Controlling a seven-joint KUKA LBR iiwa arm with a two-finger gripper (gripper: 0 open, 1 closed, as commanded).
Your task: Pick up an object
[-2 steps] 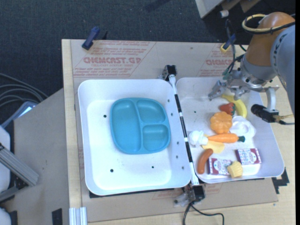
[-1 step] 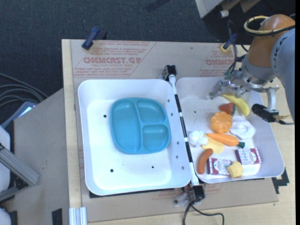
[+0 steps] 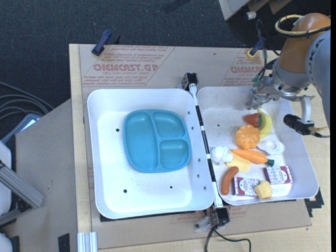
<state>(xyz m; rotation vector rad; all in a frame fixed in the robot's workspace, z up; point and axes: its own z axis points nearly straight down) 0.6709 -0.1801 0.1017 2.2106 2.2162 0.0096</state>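
the arm comes in from the right, its grey wrist and orange band hanging over the far corner of the right bin (image 3: 310, 172). the gripper (image 3: 258, 103) sits low at the far end of that bin, just above a red piece (image 3: 252, 119) and a banana (image 3: 265, 124) that lie touching each other. from where i stand i cannot tell what state the gripper is in; the wrist body hides it, and i see nothing caught in it.

anything here could be the thing to pick, and it all lies in the right bin, heaped toward the middle and near side: an orange pumpkin-like piece (image 3: 247, 136) right by the banana, a carrot (image 3: 251, 156) beside it, a sausage (image 3: 227, 179), a small white lump (image 3: 219, 154), two milk cartons (image 3: 278, 175) and a bit of corn (image 3: 263, 189) at the near edge. they crowd each other, so a clean grab looks awkward.

the left bin (image 3: 105, 182) holds a blue divided tray (image 3: 156, 139), lying flat in its middle, well apart from the toys. my guess is the red piece or banana is the target, being closest under the tool.
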